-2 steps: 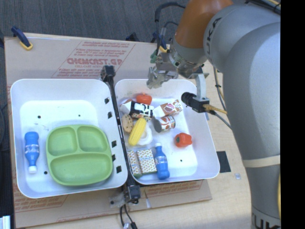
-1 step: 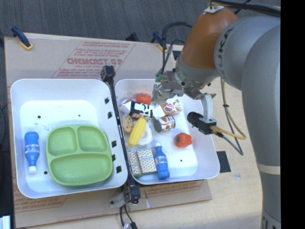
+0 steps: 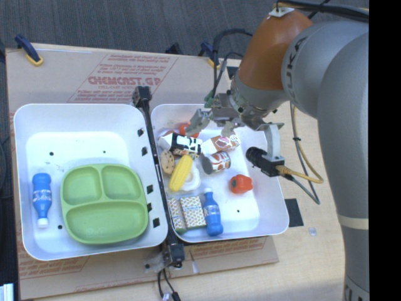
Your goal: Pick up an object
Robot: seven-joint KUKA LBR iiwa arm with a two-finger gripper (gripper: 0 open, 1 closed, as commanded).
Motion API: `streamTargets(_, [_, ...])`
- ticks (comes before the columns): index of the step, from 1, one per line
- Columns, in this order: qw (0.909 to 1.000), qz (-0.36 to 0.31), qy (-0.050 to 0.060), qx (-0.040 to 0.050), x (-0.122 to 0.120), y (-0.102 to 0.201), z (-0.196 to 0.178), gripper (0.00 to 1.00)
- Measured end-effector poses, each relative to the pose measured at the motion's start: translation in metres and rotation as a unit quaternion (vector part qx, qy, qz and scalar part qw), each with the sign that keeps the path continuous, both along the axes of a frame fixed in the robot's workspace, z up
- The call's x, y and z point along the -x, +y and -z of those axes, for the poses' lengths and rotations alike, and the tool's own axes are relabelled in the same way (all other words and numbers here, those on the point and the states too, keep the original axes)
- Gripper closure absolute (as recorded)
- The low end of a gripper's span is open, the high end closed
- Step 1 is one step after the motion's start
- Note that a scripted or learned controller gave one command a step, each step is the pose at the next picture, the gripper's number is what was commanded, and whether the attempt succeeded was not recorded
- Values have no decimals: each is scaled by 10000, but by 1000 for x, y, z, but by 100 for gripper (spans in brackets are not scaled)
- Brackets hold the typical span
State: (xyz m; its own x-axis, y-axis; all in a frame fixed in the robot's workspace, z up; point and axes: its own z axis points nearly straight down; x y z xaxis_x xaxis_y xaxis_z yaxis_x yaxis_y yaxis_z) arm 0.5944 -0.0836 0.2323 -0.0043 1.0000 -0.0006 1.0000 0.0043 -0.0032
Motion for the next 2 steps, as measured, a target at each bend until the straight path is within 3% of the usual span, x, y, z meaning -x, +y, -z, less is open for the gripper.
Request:
streamTargets(1, [10000, -5, 3, 5, 16, -14, 141, 0])
streamTargets(2, [10000, -32, 7, 5, 16, -14, 130, 100])
